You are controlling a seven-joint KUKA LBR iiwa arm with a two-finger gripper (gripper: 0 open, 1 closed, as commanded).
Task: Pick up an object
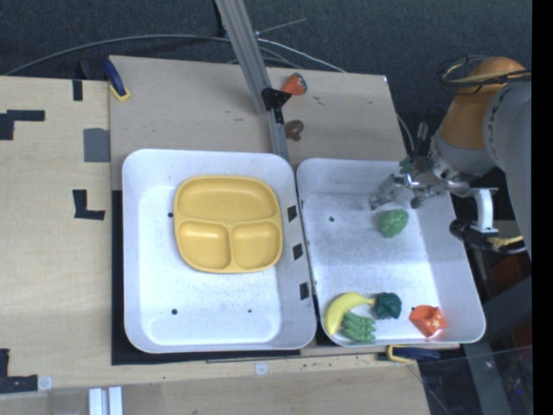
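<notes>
My gripper [399, 194] hangs over the far part of the right bin [346, 258], its fingers spread open with nothing between them. A round green toy vegetable [392, 223] lies just below and in front of the fingertips, apart from them. At the bin's near edge lie a yellow banana [343, 304], a light green bumpy piece [358, 327], a dark teal piece [387, 304] and an orange-red piece [428, 319].
The left bin [155, 309] holds a yellow divided plate [228, 223]. A grey pole [246, 41] with a black clamp stands behind the bins. The arm's grey and orange wrist [475, 119] reaches in from the right. Cables lie on the dark floor behind.
</notes>
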